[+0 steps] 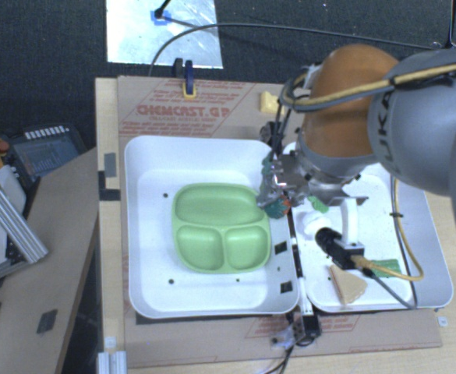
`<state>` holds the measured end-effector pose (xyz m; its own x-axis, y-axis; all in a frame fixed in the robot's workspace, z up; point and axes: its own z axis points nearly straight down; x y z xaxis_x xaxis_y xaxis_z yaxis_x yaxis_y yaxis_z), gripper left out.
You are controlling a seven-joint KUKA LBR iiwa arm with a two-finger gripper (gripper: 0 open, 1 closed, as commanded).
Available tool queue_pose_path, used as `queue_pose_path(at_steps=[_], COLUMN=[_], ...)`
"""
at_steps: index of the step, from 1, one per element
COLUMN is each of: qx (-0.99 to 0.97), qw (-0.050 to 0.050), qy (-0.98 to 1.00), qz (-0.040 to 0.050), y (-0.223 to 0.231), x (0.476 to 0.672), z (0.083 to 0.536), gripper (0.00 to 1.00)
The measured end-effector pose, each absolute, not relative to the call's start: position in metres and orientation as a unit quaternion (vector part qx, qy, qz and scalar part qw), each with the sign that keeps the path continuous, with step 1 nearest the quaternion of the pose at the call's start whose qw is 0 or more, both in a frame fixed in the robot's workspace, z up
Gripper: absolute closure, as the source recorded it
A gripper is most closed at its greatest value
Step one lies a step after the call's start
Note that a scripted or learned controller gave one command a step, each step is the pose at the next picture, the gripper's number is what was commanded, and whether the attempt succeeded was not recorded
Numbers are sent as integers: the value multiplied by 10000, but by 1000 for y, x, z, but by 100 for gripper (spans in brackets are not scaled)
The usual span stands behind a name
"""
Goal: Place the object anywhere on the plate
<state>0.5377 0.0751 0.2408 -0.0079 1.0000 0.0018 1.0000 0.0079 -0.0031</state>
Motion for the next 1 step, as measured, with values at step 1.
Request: queue_pose_path(at_steps=[1], qx=[-7063], qw=[8], qy=[-7079], qz=[7], y=[73], x=[538], z=[241], gripper=[0])
